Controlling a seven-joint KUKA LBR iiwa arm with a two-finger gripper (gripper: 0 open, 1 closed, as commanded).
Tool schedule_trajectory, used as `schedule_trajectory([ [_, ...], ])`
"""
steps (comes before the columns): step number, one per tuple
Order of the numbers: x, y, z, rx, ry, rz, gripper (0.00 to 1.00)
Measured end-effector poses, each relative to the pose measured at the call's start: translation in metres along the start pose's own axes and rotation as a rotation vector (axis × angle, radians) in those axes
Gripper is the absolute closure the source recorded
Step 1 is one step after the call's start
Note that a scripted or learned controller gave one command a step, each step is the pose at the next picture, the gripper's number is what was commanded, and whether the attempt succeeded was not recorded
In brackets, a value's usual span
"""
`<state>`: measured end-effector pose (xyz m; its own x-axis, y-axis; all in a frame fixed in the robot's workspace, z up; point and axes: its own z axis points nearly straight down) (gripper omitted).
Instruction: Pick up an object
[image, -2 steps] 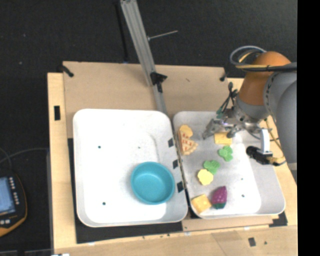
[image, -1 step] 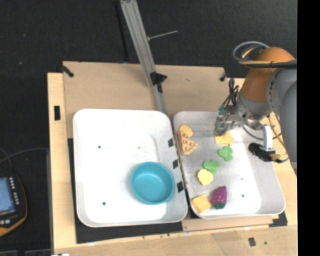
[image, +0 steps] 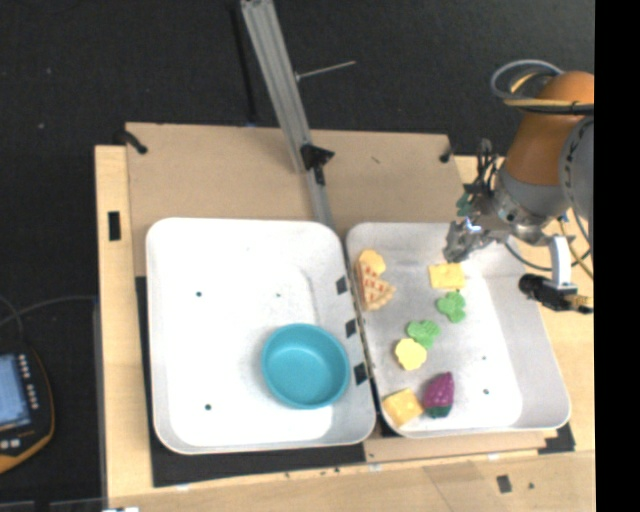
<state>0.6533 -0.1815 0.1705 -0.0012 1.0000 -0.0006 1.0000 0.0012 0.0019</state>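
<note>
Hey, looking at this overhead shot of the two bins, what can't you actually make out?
- Pincer: too small and dark in the camera view to tell whether it is open or shut.
- Yellow block: whether the pincer touches it is unclear at this slant.
- Arm: its base is cut off by the right edge.
- Handheld device: cut off by the left edge.

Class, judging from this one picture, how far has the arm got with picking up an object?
Done: the claw has reached the right bin, just above the yellow block. In hand: nothing visibly lifted. Left: grasping and raising a piece; all toys lie on the bin floor.
</note>
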Motion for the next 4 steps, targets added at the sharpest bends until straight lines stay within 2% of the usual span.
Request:
schedule_trajectory([
  [1,-0.001,0.001,-0.031,0.000,0.001,-0.001,1.00],
  [3,0.084,-0.038,-0.060,0.001,0.003,-0.005,1.00],
  [4,0.132,-0.067,-0.055,0.003,0.001,-0.004,1.00],
])
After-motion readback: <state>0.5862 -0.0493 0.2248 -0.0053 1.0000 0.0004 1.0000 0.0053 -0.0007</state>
